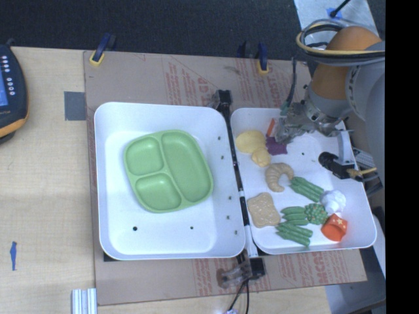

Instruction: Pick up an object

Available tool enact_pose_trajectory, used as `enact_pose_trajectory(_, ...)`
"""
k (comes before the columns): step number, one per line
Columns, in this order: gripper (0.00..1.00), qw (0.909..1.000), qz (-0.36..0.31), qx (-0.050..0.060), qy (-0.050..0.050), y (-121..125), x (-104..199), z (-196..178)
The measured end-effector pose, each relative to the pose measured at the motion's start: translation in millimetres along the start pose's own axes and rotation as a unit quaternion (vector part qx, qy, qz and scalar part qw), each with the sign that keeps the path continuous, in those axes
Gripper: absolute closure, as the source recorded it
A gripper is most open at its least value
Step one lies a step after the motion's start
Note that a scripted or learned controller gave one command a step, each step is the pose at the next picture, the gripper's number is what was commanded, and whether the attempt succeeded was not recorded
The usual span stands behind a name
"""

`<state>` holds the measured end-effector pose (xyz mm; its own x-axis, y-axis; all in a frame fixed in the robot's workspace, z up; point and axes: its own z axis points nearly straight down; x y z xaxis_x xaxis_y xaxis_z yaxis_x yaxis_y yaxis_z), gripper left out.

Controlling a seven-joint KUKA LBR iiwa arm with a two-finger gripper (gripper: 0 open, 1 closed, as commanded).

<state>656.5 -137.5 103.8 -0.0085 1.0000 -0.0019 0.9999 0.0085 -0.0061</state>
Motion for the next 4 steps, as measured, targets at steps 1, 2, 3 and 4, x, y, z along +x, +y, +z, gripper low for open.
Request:
enact_pose_trajectory(1, 0.0, 1.0, 0.0, 0.0, 0.0, 0, 0, 1)
enact_pose_trajectory(2, 0.0, 1.0, 0.001, -0.001, 0.0, 1, 32, 10)
enact_pose_trajectory(3, 1.0, 1.0, 0.001, -0.002, 0.001, 2, 31, -2)
enact_pose_trajectory(4, 0.0, 1.0, 0.001, -0.002, 0.001, 1, 31, -1)
